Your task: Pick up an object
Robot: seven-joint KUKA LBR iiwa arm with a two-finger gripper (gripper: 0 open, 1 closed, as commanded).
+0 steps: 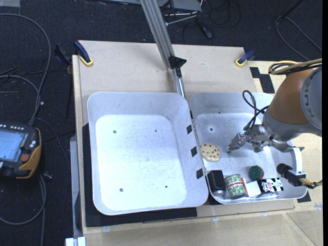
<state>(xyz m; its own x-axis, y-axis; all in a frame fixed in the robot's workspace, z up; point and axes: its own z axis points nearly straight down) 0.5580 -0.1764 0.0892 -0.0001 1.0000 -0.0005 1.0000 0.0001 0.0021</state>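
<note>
My gripper [237, 142] hangs low over the right bin [225, 111], and whether it is open or clenched I cannot tell. The cookie [210, 151] lies flat just beside my tips, on their left and a little nearer the camera; round, it has no long axis. The can [234, 185] lies on its side well in front of me, its length running left-right. The green disc [255, 172] sits between.
</note>
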